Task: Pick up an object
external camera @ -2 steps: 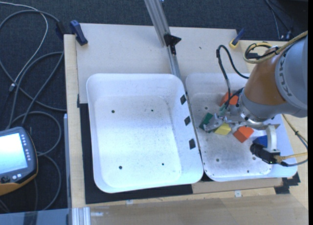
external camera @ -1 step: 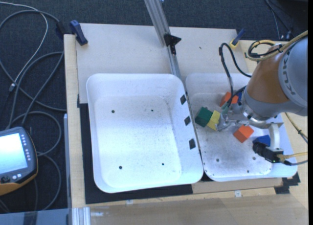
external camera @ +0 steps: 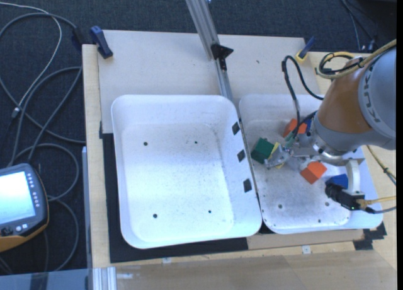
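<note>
Shallow, white, glossy plastic with rounded corners and faint dark speckling: the right bin (external camera: pixel 296 212). Butted against its left wall, a larger bin (external camera: pixel 176 175) of the same make, with small black clips along the shared edge. Under both, a pale, matte wooden bench (external camera: pixel 157 62).

Near the left wall of the right bin, about halfway up: a small green block (external camera: pixel 261 150), blocky and hard-edged, with a sliver of yellow on its right side. Right of the bin's centre: an orange block (external camera: pixel 313 172), cube-like and matte. Just beyond that, toward the bin's right wall: a blue piece (external camera: pixel 337 181), partly hidden. Toward the bin's far wall: small orange pieces (external camera: pixel 291 127), shapes unclear.

Over the right half of the bin, reaching in from the right: the arm (external camera: pixel 352 106), smooth grey casing with a broad orange band, bent low, wrist turned leftward. Pointing at the green block and just beside it: the metallic gripper (external camera: pixel 275 160). Spread, closed or pinching: cannot tell.
</note>
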### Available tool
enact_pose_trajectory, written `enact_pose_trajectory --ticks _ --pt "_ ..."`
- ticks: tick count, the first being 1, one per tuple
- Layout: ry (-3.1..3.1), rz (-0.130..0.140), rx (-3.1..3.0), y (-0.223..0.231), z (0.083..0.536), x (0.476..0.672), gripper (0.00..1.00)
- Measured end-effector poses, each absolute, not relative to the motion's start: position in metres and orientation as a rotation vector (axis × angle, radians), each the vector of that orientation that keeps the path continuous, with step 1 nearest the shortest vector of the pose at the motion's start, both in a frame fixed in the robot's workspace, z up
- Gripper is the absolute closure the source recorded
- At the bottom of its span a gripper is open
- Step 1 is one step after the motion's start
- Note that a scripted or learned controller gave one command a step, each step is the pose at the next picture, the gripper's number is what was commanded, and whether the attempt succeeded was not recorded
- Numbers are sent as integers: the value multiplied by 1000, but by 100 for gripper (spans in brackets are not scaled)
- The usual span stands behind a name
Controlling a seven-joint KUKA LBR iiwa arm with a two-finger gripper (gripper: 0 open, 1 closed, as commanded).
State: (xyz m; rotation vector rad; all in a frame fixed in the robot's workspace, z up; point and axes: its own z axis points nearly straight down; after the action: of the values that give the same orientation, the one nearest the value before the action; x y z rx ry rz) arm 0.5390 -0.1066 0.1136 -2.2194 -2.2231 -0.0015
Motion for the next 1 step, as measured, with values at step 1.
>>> enact_pose_trajectory --ticks 1 --pt "-2230 -15 -2207 -103 100 632 0"
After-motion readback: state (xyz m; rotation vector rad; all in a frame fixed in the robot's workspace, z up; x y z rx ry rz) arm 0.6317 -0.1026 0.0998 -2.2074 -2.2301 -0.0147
